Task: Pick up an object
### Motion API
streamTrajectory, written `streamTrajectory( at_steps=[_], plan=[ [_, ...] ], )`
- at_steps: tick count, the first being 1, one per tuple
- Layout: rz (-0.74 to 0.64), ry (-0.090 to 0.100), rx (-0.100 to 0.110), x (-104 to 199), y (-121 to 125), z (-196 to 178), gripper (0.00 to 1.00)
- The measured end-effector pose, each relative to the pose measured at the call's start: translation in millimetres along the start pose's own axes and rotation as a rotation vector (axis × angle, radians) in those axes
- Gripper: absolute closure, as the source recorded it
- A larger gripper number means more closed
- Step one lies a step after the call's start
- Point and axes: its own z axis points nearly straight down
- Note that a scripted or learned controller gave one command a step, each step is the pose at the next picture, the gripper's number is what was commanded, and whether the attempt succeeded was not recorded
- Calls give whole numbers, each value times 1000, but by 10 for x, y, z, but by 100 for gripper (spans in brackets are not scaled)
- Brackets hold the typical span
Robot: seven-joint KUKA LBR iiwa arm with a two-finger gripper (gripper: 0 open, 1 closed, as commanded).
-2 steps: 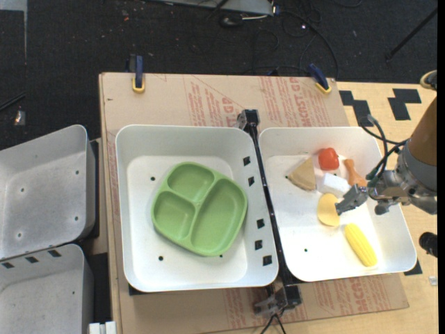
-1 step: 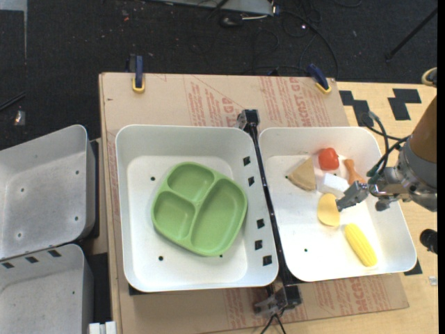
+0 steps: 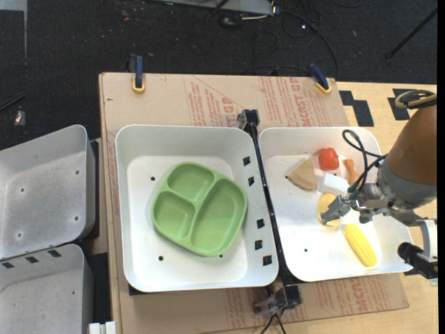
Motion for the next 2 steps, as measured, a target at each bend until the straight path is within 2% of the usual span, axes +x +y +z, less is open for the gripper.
streamTrajectory(
  at_steps=[1,2],
  plan=[
    [0,0,-1,100,-56,541,0],
    [1,0,-2,107,-61,831,0]
  ],
)
